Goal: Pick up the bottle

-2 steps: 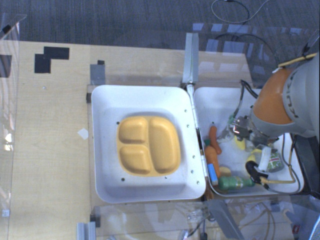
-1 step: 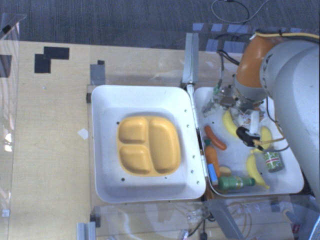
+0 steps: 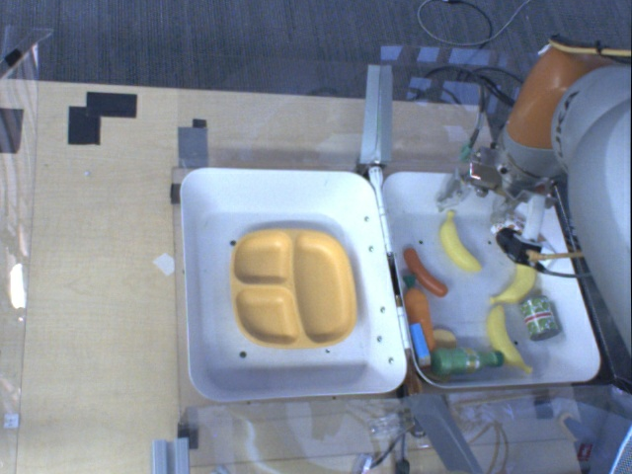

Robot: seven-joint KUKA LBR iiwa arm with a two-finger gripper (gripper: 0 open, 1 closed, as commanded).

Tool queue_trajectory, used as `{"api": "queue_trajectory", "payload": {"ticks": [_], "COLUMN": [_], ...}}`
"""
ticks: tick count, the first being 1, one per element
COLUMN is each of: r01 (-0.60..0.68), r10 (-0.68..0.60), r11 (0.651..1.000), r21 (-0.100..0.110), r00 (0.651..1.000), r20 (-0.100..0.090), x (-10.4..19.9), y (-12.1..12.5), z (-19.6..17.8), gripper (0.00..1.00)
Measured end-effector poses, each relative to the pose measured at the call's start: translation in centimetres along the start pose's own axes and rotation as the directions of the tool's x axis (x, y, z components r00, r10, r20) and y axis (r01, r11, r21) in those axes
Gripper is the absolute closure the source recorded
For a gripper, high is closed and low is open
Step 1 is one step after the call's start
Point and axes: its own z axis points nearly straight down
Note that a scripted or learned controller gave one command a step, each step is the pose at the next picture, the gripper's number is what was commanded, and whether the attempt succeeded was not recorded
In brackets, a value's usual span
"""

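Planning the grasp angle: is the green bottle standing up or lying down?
Lying down. The green bottle rests on its side along the right bin's near edge, its length running left to right.

A pale wooden worktop (image 3: 99,265) is lying under even, soft light, bearing black tape patches (image 3: 99,115) near its far left corner. Beyond its far edge, dark blue-grey carpet (image 3: 247,18) is covering the floor, with a thin cable (image 3: 456,13) looping across it. A clear panel (image 3: 18,215) is standing along the left side, catching faint reflections.
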Motion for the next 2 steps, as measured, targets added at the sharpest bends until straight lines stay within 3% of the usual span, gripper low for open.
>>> {"api": "queue_trajectory", "payload": {"ticks": [1, 2], "r01": [0.001, 0.008], "r10": [-0.001, -0.008], "r11": [1.0, 1.0], "r21": [0.0, -0.006], "r00": [1.0, 1.0], "r20": [0.0, 0.0], "x": [0.1, 0.3], "y": [0.0, 0.2], "z": [0.0, -1.3], "gripper": [0.0, 1.0]}}
